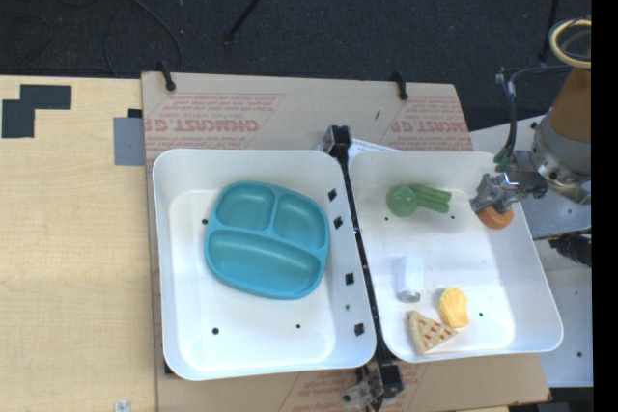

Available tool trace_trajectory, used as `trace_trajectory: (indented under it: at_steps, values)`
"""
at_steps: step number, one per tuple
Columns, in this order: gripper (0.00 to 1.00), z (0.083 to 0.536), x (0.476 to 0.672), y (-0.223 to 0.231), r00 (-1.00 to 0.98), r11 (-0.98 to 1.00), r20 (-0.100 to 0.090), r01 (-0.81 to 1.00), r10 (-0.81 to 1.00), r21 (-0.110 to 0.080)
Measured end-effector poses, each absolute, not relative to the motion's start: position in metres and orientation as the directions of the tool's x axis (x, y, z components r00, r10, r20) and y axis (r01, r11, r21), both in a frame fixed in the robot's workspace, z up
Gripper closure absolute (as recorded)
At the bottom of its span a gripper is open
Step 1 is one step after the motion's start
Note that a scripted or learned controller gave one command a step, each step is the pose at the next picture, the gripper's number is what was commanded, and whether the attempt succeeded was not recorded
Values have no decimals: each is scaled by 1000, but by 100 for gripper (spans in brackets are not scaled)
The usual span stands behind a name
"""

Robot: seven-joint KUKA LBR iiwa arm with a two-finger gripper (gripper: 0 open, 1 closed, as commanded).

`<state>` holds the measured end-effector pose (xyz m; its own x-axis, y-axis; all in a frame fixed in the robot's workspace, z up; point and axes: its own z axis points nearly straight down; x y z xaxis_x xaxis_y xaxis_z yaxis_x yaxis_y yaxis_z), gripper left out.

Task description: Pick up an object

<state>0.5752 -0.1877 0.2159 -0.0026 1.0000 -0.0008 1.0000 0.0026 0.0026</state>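
Gripper (491, 198) at the end of a grey arm (565, 145) with an orange band reaches in from the right and sits over the right edge of the right white bin (526, 328). Whether it is apart or together cannot be told from this angle. Directly beneath its tip, touching or just below it, lies a small orange object (498, 218), rounded and only partly visible; nothing shows that it is gripped.

Left of the gripper, in the upper part of the same bin, lies a green scoop-like toy (417, 200) with a round head and a short handle pointing right. Lower down, near the bin's middle, rests a small white cylinder (410, 275). Near the bottom edge sit a yellow ridged piece (454, 308) and, just beside it on the left, a tan wedge shaped like a pizza slice (428, 333).

The left white bin (183, 343) holds a teal divided plate (267, 239) with three compartments, lying flat near its centre. Both bins stand on a cardboard sheet (251, 114) on the bench.
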Motion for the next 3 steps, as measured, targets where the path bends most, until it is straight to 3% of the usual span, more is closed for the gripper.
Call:
trace_trajectory:
  at_steps: [1, 3]
  values:
    - [100, 223, 575, -188, -3, 3, 1, 1000, 1000, -1]
    - [100, 219, 564, -76, -4, 4, 3, 1000, 1000, -5]
